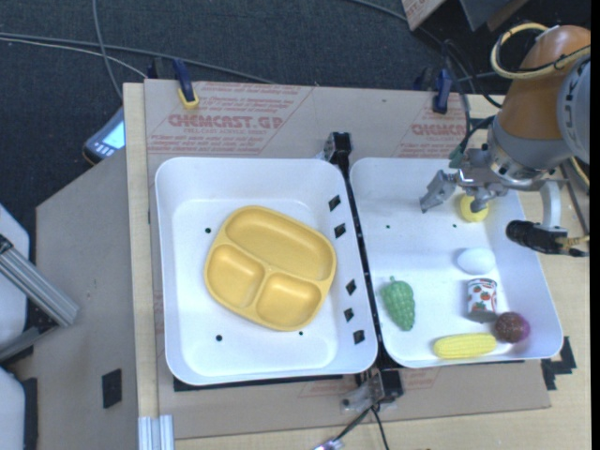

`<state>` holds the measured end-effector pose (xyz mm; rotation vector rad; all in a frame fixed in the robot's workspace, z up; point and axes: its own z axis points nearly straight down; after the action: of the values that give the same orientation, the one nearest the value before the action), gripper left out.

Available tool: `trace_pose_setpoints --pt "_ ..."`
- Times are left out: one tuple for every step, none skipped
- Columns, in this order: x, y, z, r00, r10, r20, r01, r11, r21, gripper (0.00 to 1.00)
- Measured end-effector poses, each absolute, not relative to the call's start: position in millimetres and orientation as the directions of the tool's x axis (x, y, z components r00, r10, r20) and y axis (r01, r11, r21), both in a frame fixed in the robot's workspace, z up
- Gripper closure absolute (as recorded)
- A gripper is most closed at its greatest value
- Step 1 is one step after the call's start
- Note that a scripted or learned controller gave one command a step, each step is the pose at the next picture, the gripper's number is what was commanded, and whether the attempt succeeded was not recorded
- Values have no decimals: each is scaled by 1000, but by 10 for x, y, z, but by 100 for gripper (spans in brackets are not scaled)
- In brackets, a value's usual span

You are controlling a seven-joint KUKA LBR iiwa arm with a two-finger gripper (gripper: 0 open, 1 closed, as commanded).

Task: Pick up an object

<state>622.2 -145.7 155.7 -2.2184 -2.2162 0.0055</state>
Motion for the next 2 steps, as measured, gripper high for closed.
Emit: trace_pose_setpoints --pt "6216 -1504 1120 0 1000 2 1000 0 -6 0" --pt "6213 -1496 836 0 1000 2 1000 0 -5 0"
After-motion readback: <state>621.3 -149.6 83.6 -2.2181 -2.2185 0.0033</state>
